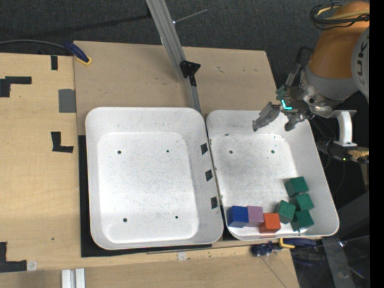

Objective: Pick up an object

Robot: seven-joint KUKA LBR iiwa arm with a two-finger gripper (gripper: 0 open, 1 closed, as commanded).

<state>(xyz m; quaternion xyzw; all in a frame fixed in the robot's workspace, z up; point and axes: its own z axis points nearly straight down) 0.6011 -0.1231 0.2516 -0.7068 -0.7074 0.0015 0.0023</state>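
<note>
My gripper [278, 122] hangs over the far edge of the right bin [252, 161], its two fingers spread open with nothing between them. The blocks lie well away from it, bunched in the bin's near right corner. A blue block [239, 215], a purple block [255, 213] and an orange block [271, 222] sit in a row along the near wall. Several green blocks [297, 203] are stacked loosely beside them, up the right wall.
The left bin [144, 173] stands beside the right one, joined by black clips [208, 174]. A slanted metal pole [171, 38] rises behind the bins. The arm's orange band [336, 47] is at the upper right.
</note>
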